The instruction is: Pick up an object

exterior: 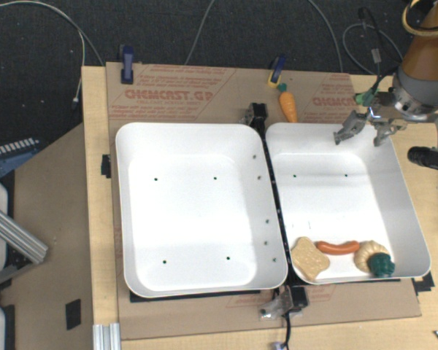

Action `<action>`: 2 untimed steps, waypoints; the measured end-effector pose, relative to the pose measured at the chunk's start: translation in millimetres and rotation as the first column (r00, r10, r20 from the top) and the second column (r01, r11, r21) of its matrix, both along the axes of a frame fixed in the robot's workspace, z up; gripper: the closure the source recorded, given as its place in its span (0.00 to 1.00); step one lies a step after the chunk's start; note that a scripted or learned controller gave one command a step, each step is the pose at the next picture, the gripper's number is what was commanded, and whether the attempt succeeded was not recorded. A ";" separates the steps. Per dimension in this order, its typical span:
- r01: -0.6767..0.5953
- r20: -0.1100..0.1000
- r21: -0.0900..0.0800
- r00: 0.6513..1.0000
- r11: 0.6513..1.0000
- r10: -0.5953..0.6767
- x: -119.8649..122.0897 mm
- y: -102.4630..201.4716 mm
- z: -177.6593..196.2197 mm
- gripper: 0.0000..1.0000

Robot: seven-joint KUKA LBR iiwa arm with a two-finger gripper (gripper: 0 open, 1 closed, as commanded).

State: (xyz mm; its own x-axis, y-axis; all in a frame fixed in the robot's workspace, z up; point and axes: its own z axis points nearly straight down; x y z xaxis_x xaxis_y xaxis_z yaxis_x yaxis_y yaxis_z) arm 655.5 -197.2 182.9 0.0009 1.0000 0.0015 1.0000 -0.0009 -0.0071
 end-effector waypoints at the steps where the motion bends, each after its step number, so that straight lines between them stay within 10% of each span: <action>1: -0.001 0.008 -0.002 1.000 1.000 0.001 1.9 0.3 4.6 0.00; 2: -0.001 0.003 0.000 1.000 1.000 0.001 -3.1 4.5 -56.8 0.00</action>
